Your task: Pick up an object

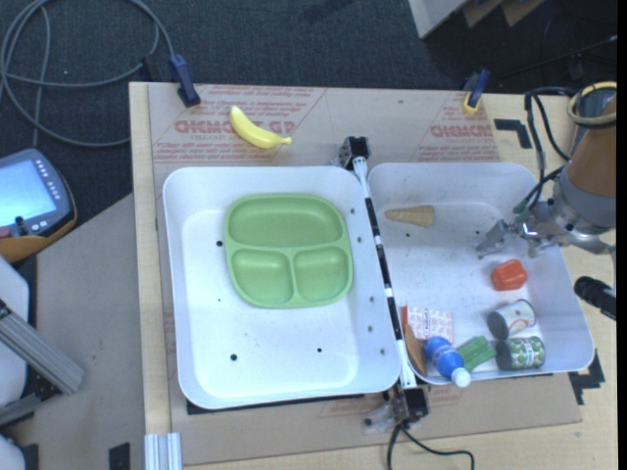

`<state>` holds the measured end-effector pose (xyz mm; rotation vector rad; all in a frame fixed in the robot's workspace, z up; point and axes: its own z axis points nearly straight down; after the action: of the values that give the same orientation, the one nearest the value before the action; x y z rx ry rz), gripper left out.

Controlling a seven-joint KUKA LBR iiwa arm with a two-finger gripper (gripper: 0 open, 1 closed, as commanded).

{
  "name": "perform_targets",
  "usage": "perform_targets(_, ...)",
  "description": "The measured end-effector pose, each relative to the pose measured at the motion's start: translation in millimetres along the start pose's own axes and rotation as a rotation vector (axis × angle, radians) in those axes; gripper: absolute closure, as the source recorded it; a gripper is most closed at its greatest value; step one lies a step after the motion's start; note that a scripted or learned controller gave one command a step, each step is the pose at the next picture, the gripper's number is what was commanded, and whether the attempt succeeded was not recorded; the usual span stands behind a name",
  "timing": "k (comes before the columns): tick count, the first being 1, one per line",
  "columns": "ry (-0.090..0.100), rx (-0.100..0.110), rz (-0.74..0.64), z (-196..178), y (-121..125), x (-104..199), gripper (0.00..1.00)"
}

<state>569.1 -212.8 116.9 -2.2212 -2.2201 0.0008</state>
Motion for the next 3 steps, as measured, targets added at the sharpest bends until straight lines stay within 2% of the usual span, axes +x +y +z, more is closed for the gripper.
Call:
perform_targets(1, 0.001, 0.001, 0.001, 32.9, -38.8, 27.1, 0.00)
perform_targets(2, 0.000, -0.003, 0.001, 22.6, -38.0, 27.0, 1.00)
perform_targets(3, -0.001, -0.003, -0.002, 32.3, 2.6, 83.7, 1.00)
